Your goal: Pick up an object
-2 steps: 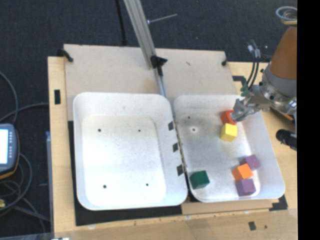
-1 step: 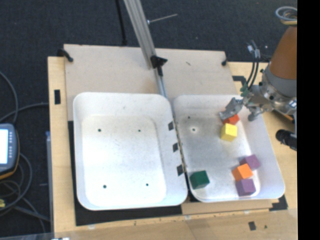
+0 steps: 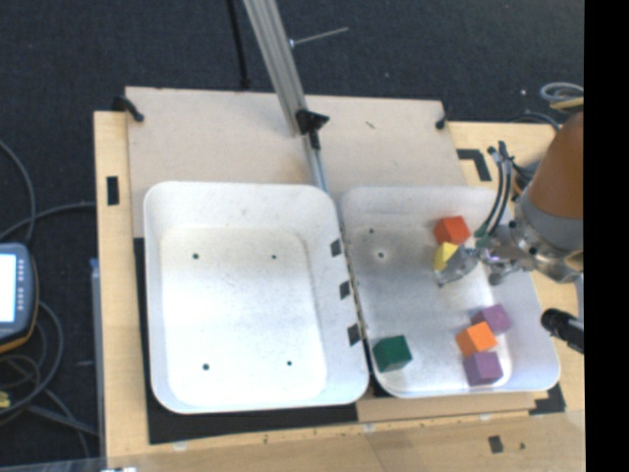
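Nearest the camera, a purple block (image 3: 483,367) lies in the right bin (image 3: 393,226), touching an orange block (image 3: 479,337); a green block (image 3: 392,352) sits near the bin's left wall. Gripper (image 3: 454,269) is low over a yellow block (image 3: 445,255) beside an orange cube (image 3: 452,230); whether it grasps anything cannot be told. Left bin (image 3: 246,293) adjoins on the worktop (image 3: 216,131).

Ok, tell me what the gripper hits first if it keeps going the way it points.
The gripper points left across the right bin and sits right against the yellow block, so it would likely meet that first. Depth is unclear from above; it may pass just beside it.
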Action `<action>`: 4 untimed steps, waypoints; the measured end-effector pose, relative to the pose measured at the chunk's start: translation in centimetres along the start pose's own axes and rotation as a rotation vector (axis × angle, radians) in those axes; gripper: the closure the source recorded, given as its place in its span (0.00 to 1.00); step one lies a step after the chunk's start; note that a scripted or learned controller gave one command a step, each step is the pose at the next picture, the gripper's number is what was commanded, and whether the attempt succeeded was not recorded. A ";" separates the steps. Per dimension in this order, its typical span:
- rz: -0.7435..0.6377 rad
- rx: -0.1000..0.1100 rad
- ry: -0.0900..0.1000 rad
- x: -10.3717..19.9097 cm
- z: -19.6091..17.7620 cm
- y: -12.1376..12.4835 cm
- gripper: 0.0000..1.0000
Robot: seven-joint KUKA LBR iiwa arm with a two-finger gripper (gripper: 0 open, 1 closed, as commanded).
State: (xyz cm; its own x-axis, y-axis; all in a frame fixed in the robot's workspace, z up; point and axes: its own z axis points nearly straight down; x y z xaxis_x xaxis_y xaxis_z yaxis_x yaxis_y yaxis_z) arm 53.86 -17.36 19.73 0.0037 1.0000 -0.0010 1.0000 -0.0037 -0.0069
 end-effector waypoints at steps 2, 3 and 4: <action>0.008 0.076 0.020 -2.3 10.4 12.9 0.00; -0.009 -0.003 0.001 2.5 10.0 10.5 0.00; 0.012 0.066 -0.004 3.8 10.4 12.8 0.00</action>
State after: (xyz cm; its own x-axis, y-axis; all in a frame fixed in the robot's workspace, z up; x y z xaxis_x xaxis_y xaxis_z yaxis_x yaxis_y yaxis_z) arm 66.63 -13.58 9.23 0.0153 0.9999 -0.0054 0.9972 -0.0157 -0.0729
